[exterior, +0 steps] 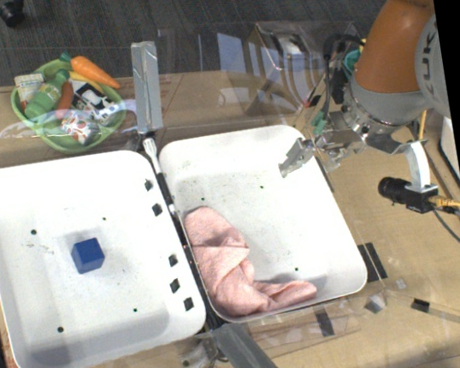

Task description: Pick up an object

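Observation:
A pink cloth [228, 263] lies crumpled along the left and front of the right bin [294, 203]. A small blue cube [88, 254] rests in the left bin [79, 324], left of its middle. My gripper [295, 158] hangs over the right bin's far right corner, well away from the cloth and the cube. I see nothing between its fingers.
A green bowl [70, 104] full of toy food, with an orange carrot on top, stands behind the left bin. A grey divider bar [144, 71] rises at the back between the bins. Black clips line the seam between them.

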Controlling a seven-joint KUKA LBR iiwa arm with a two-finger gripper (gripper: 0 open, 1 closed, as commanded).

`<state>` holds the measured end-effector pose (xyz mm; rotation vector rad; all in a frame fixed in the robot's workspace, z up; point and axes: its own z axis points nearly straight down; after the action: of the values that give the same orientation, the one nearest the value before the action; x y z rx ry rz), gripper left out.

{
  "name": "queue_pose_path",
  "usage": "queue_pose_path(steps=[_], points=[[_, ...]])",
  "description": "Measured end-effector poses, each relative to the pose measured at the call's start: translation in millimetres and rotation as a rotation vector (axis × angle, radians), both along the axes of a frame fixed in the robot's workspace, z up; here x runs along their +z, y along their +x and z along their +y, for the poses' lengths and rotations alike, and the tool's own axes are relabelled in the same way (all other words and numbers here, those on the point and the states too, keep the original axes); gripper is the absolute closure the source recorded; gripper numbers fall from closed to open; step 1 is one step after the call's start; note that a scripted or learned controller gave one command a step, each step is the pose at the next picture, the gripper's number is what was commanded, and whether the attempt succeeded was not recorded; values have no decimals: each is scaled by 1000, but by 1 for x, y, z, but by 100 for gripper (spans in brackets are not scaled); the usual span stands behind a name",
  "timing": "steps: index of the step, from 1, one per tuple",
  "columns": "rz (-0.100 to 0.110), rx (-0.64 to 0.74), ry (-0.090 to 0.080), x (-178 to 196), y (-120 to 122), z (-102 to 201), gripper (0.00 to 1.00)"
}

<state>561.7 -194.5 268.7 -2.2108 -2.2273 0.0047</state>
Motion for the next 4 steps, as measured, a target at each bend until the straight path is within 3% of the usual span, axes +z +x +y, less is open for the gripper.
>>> queue_pose_path(steps=[1, 2, 3, 4], points=[[3, -184, 0, -122, 17, 69, 0], [1, -70, 1, -178, -8, 74, 0], [-2, 6, 1, -177, 53, 95, 0], [0, -6, 1, -177, -1, 72, 0]])
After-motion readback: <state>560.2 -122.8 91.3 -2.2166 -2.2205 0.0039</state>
